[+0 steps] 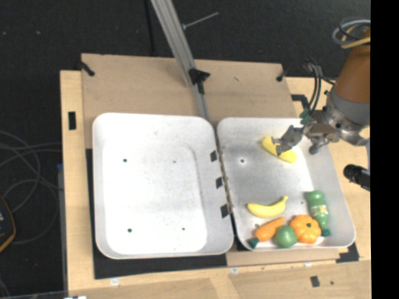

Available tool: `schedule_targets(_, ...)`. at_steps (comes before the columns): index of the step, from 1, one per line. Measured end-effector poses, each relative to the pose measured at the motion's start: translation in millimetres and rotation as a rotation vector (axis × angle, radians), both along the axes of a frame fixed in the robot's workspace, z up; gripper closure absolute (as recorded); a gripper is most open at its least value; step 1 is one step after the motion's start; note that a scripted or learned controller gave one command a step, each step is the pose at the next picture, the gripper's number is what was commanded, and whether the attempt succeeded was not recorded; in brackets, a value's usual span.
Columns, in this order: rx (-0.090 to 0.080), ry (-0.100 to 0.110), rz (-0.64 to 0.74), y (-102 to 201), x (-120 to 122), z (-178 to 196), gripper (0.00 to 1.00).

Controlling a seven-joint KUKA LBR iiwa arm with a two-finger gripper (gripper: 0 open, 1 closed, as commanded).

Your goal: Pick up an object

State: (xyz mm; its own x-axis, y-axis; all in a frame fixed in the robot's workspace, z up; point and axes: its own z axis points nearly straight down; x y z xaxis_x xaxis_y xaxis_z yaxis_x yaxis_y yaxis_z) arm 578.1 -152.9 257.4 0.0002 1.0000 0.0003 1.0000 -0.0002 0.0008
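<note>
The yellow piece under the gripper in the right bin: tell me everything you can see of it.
The yellow piece is small, smooth and plastic-looking, likely toy food; its exact kind is hard to tell. It lies flat on the floor of the right bin, in the far half, apart from the banana and the other toys clustered at the near edge. The gripper is right over its right part and one dark finger overlaps it, hiding its middle. Whether it is actually gripped cannot be told.

Grey robot arm with an orange band above its wrist reaches in from the right side of the scene; its two-finger gripper [301, 141] points down and leftward, the dark fingers [288, 141] spread apart
</note>
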Motion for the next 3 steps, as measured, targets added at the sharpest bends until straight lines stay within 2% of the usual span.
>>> schedule_targets(1,0.001,0.008,0.0,27.6,-41.8,-108.5,0.0)
schedule_targets(2,-0.001,0.002,-0.004,-50.2,0.5,-157.8,0.0)
schedule_targets(3,-0.001,-0.001,0.001,-55.7,51.1,-156.5,0.0)
